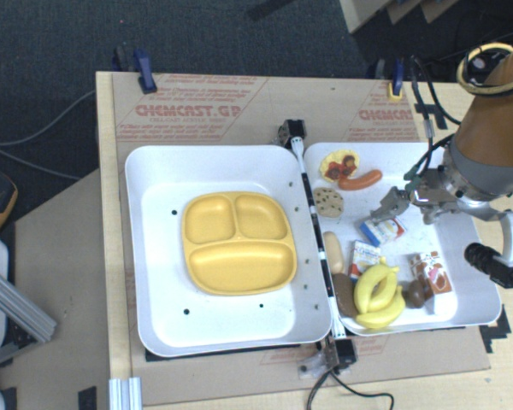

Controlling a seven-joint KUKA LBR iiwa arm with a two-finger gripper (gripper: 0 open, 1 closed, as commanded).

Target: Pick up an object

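Fingers [392, 205] spread wide — holding nothing, just above small blue-and-white carton [381, 230], right bin [470, 301]

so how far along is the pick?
Done: the gripper is over the right bin, above the small blue-and-white carton. In hand: nothing visible between its fingers; the carton lies in the bin. The bananas, sausage and cookie also lie there. Left: descend, close on an object, lift. The yellow tray sits in the left bin.
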